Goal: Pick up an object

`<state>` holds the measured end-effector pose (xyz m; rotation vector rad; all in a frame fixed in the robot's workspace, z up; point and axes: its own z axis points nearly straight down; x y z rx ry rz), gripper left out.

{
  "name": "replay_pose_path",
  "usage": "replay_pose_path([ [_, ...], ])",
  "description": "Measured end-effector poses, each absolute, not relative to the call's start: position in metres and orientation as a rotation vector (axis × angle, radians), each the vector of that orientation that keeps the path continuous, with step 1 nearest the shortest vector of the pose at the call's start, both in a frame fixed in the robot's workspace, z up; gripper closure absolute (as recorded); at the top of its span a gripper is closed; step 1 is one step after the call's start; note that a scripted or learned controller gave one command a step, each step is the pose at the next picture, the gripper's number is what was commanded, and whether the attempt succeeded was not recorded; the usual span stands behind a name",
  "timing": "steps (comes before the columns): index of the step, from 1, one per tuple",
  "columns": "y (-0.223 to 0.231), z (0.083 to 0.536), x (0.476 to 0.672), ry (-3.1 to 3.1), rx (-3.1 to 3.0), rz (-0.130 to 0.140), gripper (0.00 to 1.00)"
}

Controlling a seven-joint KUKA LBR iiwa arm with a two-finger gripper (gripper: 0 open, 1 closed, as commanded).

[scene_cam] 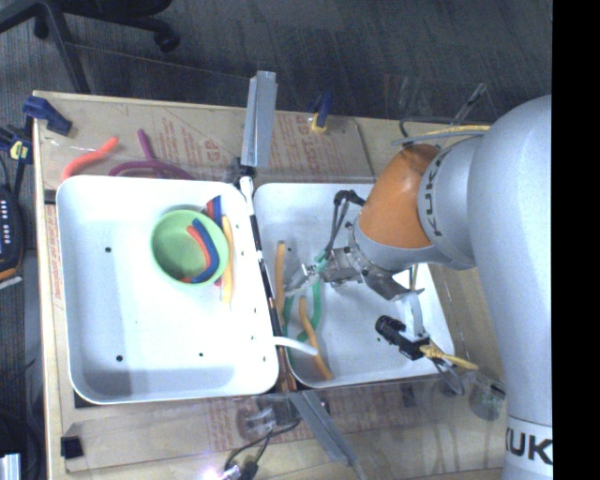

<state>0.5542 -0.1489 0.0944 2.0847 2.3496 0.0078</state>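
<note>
1. The big grey KUKA arm comes in from three o'clock, its thick body running down the right side of the view.
2. Its orange band sits above the wrist, angled toward nine o'clock.
3. The two-finger metal gripper points toward nine o'clock, low over the bench.

You're looking down on a robotics lab or test cell. A plywood surface is sitting on dark carpet, carrying two shallow white bins side by side. Blue clamps are gripping its edges, cables are trailing along the near side, and a chair's wheeled base is poking in at the top. The grey industrial arm is reaching in from your right.
</note>
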Motion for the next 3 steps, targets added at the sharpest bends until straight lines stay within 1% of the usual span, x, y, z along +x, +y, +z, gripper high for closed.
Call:
replay_pose_path([
  [1,-0.148,0.106,0.553,2.363,2.083,0.002,1.00],
  [2,-0.148,0.106,0.553,2.364,2.083,0.002,0.00],
  [3,-0.121,0.099,0.524,2.360,2.036,0.009,0.00],
])
